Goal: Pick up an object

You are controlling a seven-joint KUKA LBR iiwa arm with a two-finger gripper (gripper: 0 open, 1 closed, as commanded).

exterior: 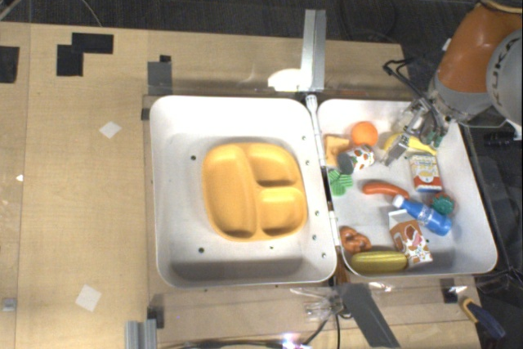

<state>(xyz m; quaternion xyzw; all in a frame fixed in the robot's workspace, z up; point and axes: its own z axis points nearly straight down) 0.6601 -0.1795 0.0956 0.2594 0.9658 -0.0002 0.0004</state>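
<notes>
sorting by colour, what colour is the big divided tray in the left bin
Yellow divided plastic tray; camera view shows it best.

Yellow divided tray (pixel 249 190) inside the left white bin (pixel 172 176)

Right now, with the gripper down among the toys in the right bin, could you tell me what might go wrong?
The gripper sits over tightly packed items: the orange ball could roll away if nudged. The yellow item and carton beside it may be pushed or pinched together, spoiling a clean single grasp.
</notes>
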